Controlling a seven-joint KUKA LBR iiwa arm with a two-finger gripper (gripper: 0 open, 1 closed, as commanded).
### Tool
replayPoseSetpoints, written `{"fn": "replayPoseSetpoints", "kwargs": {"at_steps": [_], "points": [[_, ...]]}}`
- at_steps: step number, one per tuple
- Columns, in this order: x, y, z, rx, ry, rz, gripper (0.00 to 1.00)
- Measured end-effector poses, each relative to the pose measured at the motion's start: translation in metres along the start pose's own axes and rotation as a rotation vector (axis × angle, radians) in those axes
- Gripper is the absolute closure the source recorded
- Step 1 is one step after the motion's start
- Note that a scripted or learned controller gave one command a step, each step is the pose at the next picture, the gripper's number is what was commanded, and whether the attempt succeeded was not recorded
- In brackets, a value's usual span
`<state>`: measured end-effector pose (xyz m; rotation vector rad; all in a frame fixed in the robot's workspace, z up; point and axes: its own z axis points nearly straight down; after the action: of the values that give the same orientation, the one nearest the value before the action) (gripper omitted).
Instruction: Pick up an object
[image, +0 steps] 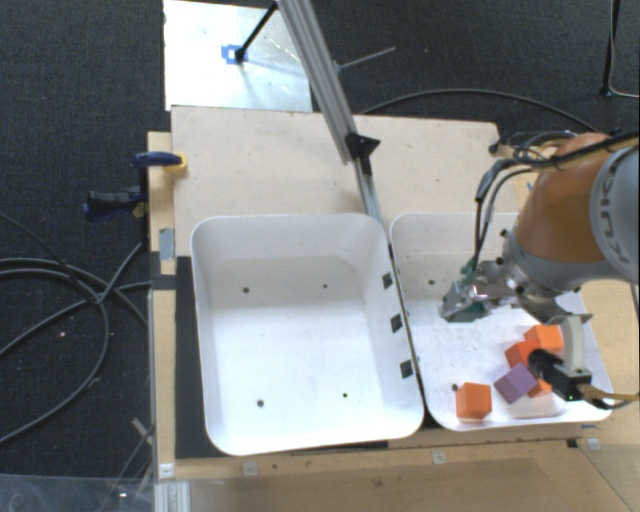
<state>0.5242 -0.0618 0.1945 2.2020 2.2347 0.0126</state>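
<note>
My gripper (462, 303) hangs low over the middle of the right bin (440, 245), reaching in from the right under the grey and orange arm (570, 225). A small dark green thing (472, 313) shows right at the gripper's tip; whether it is gripped I cannot tell. An orange cube (473, 400) lies near the bin's front edge. A purple block (517, 383) sits to its right, touching an orange block (537, 346) behind it.
The left bin (215, 300) stands beside the right one, with the shared rim (397, 320) between them. A slanted metal pole (330, 95) crosses the back of the bench. A blue clamp (150, 160) holds the bench's left edge. Cables lie on the floor at left.
</note>
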Motion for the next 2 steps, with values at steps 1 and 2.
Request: {"fn": "replayPoseSetpoints", "kwargs": {"at_steps": [1, 2], "points": [[-0.005, 0.000, -0.007, 0.004, -0.002, 0.005, 1.00], [0.072, 0.002, 0.005, 0.009, 0.001, 0.002, 1.00]]}}
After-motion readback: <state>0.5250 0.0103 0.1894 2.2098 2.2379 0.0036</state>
